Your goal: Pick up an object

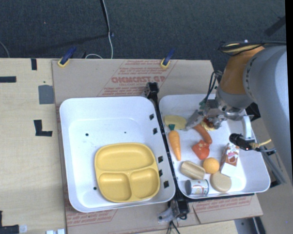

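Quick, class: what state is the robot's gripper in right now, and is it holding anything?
Gripper: low in the right white bin, above the reddish sausage-shaped toy; open or closed cannot be told, and no object is seen held.

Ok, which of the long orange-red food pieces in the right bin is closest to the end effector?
The sausage, lying slanted just beneath the end effector. The carrot lies farther left, along the bin's left wall.

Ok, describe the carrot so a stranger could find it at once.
Start at the right-hand shallow white bin, the one crowded with toy food. Look along its left wall, beside the divider between the two bins: there lies the long, tapered orange plastic carrot, pointing down the view. It is slimmer and more pointed than the round orange ball and the reddish sausage nearby.
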You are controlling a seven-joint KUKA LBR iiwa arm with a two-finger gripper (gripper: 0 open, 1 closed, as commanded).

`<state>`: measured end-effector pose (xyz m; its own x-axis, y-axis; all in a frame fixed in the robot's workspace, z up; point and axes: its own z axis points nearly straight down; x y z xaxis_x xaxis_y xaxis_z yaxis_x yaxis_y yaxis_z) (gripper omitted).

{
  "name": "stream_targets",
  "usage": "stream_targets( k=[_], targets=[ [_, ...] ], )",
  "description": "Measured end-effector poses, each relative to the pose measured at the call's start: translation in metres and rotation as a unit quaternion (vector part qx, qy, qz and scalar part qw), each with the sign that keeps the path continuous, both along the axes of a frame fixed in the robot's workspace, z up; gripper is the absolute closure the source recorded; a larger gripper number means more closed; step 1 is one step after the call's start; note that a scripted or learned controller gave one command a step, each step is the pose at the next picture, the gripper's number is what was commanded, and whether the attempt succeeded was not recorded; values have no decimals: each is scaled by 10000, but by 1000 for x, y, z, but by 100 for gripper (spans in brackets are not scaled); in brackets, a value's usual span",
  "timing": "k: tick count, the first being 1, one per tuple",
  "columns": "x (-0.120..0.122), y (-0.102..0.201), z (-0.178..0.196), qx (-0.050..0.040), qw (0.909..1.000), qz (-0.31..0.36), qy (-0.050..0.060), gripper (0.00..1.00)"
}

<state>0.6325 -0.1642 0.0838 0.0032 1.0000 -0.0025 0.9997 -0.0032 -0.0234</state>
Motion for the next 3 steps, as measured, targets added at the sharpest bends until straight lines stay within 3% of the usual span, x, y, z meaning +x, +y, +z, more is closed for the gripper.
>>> stream_targets(
  k=[1,2,3],
  targets=[
    [-2,-2,11,1,10000,-12,18,100],
    [-2,46,106,16,9999,47,-161,100],
    [-70,106,100,28,10000,41,-85,100]
  ],
)
